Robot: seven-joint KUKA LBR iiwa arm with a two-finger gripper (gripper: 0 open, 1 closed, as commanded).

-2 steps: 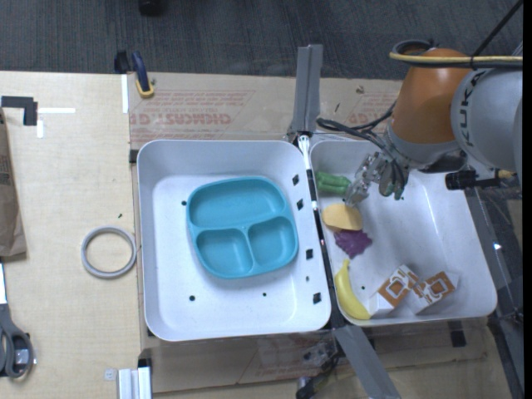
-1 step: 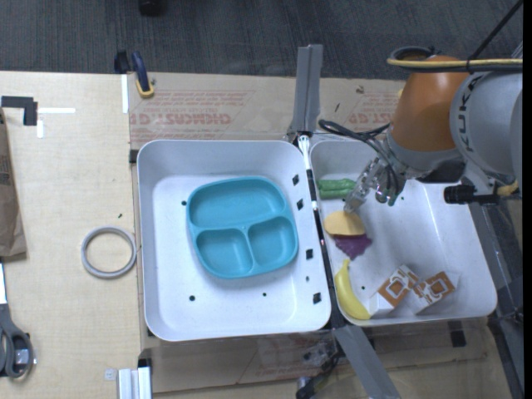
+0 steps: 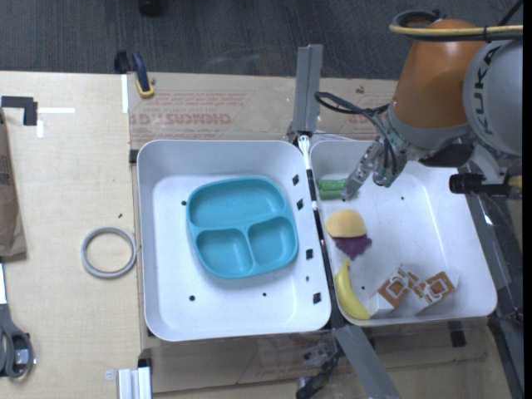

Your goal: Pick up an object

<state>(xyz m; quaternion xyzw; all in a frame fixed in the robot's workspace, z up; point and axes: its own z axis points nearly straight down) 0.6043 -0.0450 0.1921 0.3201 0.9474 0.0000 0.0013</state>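
Note:
My gripper [image 3: 367, 181] hangs over the back left part of the right bin [image 3: 453, 223], with its fingers apart and nothing between them. Its nearer fingertip is just right of a green object [image 3: 330, 188] lying against the bin's left wall. In front of that lie a yellow rounded object [image 3: 345, 221] and a purple piece [image 3: 356, 244] touching it. A yellow banana [image 3: 349, 293] lies at the front left corner. Two brown-and-white patterned blocks [image 3: 416, 289] rest near the front wall.
The left bin [image 3: 158, 223] holds a blue divided plate [image 3: 243, 226]. A grey tape ring [image 3: 109, 251] and scissors [image 3: 13, 349] lie on the bench at the left. A grey post [image 3: 307, 90] stands behind the two bins.

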